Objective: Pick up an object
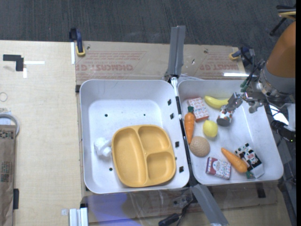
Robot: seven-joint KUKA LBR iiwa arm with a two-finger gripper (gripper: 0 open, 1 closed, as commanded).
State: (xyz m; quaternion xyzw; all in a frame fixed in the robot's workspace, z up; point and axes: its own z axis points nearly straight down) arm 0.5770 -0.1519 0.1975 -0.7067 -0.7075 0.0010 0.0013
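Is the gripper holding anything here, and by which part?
Cannot be told: the gripper sits low in the right bin beside the lemon.

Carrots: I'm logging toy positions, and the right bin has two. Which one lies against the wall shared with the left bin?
The carrot with its green top pointing away from the camera; the other carrot lies slanted nearer the bin's right side.

Right bin (275,147) crowded; left bin's (89,126) back seems open.
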